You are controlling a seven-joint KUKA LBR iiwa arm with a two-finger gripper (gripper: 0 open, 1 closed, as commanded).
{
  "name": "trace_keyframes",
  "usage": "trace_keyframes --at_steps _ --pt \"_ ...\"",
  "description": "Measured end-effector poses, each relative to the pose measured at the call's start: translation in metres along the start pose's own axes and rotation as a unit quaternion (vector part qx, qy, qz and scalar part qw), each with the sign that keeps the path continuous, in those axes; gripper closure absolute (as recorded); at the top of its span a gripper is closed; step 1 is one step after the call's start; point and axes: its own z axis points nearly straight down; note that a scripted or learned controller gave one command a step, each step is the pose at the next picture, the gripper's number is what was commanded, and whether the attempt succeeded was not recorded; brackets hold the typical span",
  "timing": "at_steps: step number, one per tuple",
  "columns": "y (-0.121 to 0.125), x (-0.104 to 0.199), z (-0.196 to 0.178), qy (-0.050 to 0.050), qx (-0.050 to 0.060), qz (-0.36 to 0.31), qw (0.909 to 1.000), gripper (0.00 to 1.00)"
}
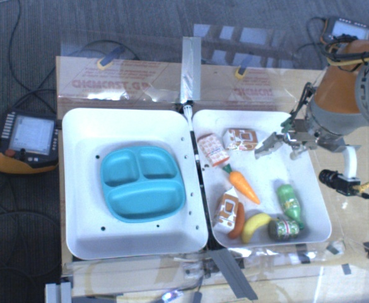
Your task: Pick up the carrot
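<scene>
The carrot (243, 186) is a smooth orange cone with a small green stub at its thick end, lying at a slant near the middle of the right bin (316, 188), tip toward the bin's near right corner. Just beyond it, toward the far left corner, lie two flat printed packets: one (212, 149) red and white, the other (240, 139) brown and white. A third packet (227, 208) sits against the near edge by a reddish sausage (237, 222), a curved yellow banana (255, 225), a squat green can (284, 228) and a glossy green bottle (288, 200). The gripper (282, 145) hangs over the far right part of this bin, its dark metal fingers spread wide with nothing between them, well apart from the carrot. The left bin (77, 188), shallow, white and round-cornered, carries a light blue plastic tray (143, 183) with three compartments. Both bins rest on a pale bench (77, 84) with clear sheeting along its far edge. Around it lies dark grey carpet (20, 43), crossed by cables, with a handheld pendant (23, 141) at the left.
</scene>
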Motion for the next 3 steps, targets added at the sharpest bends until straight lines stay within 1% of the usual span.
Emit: trace_keyframes --at_steps 1,2,3 --pt "-0.03 0.048 0.088 0.0 0.0 -0.209 0.9779 0.0" --pt "-0.03 0.048 0.08 0.001 0.0 -0.208 0.9781 1.0" --pt "-0.02 0.082 -0.015 -0.001 -0.001 -0.166 0.9861 1.0"
